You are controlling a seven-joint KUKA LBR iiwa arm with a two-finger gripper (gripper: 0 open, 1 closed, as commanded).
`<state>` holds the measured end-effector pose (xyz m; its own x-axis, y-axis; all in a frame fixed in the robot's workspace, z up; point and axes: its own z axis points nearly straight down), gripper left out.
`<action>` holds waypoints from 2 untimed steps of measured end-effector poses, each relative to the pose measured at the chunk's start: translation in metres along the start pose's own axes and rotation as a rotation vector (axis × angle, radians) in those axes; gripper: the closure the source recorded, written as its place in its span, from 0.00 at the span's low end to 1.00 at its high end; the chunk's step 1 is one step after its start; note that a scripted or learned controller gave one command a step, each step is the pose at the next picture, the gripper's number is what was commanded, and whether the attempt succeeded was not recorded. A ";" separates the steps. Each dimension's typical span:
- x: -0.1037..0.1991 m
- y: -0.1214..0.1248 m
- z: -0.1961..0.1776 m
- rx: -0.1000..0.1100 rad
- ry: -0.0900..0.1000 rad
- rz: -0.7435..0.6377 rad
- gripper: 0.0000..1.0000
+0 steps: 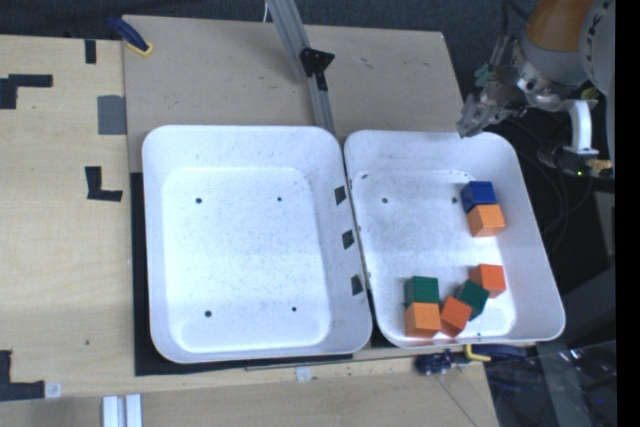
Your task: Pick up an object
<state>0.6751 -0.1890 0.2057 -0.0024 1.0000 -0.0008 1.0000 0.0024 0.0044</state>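
Observation:
The right bin (400, 165) holds several blocks. A blue block (479, 193) sits against an orange block (486, 219) near its right wall. Along the front lie a green block (422, 289), an orange block (422, 317), another orange block (455, 314), a dark green block (473, 296) and an orange block (489, 277). My gripper (472, 123) hangs over the bin's far right corner, above the rim and apart from every block. Nothing shows between its tips.
The left bin (240, 245) lies beside the right one. A slanted metal pole (285, 5) crosses the bench behind the bins. A blue and yellow tool (130, 35) lies at the bench's far left corner. Cables hang off the right side.

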 end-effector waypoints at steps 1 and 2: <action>0.000 0.004 -0.044 0.000 0.000 0.000 1.00; 0.053 0.004 -0.038 0.005 0.002 -0.004 1.00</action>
<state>0.6784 -0.1356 0.2432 -0.0060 1.0000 0.0010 1.0000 0.0060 -0.0007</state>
